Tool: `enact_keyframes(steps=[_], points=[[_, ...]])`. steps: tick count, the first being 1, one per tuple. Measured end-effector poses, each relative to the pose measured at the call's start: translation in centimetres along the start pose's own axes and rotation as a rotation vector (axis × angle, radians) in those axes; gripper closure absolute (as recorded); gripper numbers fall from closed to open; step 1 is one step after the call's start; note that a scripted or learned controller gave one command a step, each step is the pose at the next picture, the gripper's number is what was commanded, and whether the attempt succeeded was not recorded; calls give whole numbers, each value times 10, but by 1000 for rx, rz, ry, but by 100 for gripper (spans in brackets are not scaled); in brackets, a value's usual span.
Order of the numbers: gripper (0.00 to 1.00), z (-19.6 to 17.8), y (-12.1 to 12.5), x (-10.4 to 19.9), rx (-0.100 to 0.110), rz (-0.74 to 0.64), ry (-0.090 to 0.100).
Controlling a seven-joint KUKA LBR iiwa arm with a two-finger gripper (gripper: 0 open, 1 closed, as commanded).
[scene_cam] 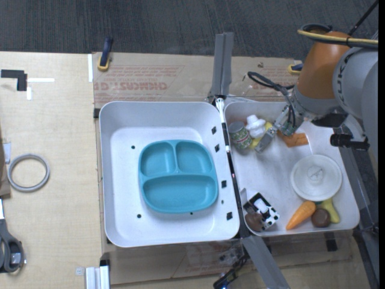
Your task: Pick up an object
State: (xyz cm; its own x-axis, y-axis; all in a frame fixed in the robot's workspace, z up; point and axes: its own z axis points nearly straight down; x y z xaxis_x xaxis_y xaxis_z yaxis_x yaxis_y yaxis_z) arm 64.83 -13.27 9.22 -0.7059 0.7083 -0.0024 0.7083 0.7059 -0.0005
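The arm (343,71), grey with an orange band, comes in from 3 o'clock and is cut off by the frame edge, so its full shape is hard to make out. There are two white bins. The left bin (114,179) holds one teal plate (178,176) with three compartments, lying flat near its middle. The right bin (271,179) holds the smaller things, and the arm hides its corner at about 1 o'clock.

In the right bin I count one round white lid or bowl (316,177) toward 3 o'clock, one carrot (300,215) at about 5 o'clock, and beside it two small pieces that I cannot name, one dark (320,218) and one yellowish-green (331,209). At 7 o'clock lies one black-and-white toy (264,213), touching a brown lump. At 11 o'clock there is a crowded group: a patterned can (241,138), a white piece (255,125), and an orange block (295,139) close by.

The claw (281,125) is low over this group at about 12 o'clock of the right bin, between the white piece and the orange block. Its tips are blurred and partly hidden; I cannot tell how wide it is or whether it holds anything.
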Motion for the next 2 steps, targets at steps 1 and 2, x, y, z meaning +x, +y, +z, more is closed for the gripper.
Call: enact_keyframes(steps=[1, 2], points=[[0, 1, 12, 23, 13, 254, -4], [100, -7, 13, 23, 14, 250, -6]])
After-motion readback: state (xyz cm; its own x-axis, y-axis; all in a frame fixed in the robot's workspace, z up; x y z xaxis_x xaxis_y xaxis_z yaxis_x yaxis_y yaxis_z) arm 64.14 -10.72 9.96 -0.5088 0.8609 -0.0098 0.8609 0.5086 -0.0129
